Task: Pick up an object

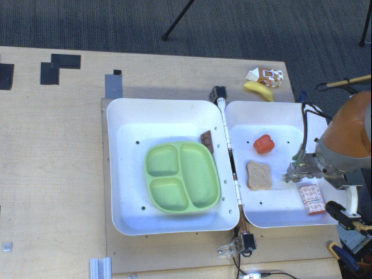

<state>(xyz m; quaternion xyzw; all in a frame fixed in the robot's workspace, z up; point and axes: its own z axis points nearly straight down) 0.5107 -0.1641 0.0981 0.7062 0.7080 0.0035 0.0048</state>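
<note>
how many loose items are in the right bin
3: a red pepper toward the far side, a bread slice in the middle, a red-and-white packet by the gripper. The arm may hide more.

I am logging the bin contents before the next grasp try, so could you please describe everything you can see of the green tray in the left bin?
The green divided tray is a pale green, smooth, plastic-looking dish with rounded corners and three compartments: two smaller ones on its left side, one long one on its right. It lies flat and right side up on the floor of the left bin, slightly rotated. A small brown object sits at its upper right corner; whether they touch is unclear.
</note>
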